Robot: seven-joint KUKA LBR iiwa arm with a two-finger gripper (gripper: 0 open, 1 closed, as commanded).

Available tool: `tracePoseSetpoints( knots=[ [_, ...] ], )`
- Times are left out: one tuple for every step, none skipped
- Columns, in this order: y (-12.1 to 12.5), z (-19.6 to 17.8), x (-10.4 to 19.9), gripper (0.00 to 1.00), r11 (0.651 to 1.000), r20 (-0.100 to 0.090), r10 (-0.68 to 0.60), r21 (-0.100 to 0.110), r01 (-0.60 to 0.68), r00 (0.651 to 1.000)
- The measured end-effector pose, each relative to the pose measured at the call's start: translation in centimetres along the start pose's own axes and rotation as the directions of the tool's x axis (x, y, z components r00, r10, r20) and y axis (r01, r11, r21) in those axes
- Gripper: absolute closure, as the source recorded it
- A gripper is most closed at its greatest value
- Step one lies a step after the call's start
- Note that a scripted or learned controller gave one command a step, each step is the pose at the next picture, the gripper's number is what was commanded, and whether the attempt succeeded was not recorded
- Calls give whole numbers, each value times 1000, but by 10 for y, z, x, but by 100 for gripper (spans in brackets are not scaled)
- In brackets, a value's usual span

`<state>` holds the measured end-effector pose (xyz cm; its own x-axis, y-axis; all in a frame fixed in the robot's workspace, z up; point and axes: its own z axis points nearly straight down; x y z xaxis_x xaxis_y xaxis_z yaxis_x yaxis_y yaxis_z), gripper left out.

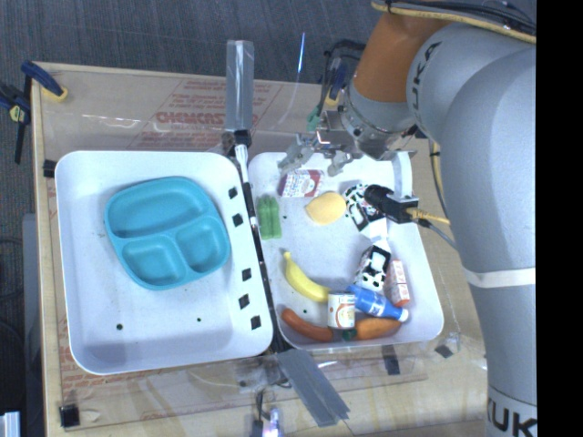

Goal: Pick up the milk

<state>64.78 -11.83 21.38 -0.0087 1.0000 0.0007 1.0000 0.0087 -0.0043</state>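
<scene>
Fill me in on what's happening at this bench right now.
A grey KUKA arm reaches in from the right, its gripper hovering with fingers spread over the far end of the right bin. Just below it lies a small red and white milk carton, not yet held. The same bin holds a lemon, a banana, a green item, a carrot, and several other packages. The left bin holds a blue divided plate.

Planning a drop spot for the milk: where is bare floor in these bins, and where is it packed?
Left bin: bare floor in front of the blue tray. Right bin: a small patch between lemon, banana and cow-print carton. Its front corner is crowded with the sausage, carrot and cartons.
</scene>
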Motion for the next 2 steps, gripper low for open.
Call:
tracePoseSetpoints(
  knots=[
    [8, -98, -18, 0, 918, 0, 397, -2, -397, 918],
    [8, 11, -66, 0, 830, 0, 557, 3, -557, 830]
  ],
)
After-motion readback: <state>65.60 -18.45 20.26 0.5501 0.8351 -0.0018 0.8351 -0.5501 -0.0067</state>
